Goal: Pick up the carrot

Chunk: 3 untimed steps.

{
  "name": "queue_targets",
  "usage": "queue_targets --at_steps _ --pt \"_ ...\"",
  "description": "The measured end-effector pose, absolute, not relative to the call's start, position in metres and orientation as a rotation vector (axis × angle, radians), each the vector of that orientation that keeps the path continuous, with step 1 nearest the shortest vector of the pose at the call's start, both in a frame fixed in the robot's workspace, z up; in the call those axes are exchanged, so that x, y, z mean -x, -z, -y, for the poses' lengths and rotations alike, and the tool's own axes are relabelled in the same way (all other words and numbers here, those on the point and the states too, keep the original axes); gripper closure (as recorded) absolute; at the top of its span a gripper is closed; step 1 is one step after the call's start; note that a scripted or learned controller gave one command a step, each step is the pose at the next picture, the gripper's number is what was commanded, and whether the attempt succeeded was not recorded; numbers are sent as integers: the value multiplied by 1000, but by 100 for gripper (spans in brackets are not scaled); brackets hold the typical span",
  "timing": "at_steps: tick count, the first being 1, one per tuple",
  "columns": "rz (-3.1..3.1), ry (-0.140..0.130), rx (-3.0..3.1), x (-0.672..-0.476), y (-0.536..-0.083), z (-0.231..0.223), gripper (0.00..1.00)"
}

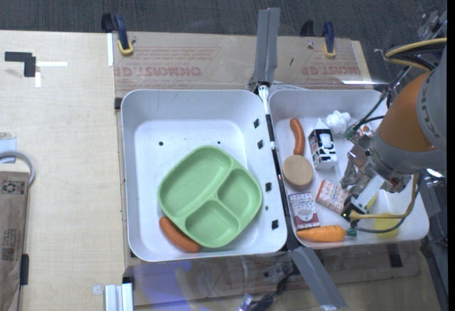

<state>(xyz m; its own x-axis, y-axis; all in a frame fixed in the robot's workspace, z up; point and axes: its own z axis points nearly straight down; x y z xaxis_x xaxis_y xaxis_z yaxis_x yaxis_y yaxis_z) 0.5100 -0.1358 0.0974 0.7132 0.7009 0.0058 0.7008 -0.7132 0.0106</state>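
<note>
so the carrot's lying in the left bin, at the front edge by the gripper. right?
Not quite: the carrot lies in the right bin, not the left. The camera view shows it at the front edge, just below the gripper.

Left bin (135, 160): a green divided plate (210, 196), with an orange sausage (178, 235) just beside its lower left edge. Right bin (313, 95): a red sausage (297, 136), a tan round disc (298, 170), a black-and-white carton (323, 147), a small red-labelled packet (302, 210) and crumpled white paper (338, 119).
</note>
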Motion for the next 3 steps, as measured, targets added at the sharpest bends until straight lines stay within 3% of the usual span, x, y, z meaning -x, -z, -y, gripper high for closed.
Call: queue_targets --at_steps 1,2,3 --pt "-1329 7 -2847 -558 -225 139 100" --pt "-1242 7 -2886 -592 -380 182 100" --pt "-1153 9 -2924 -648 -286 144 100"
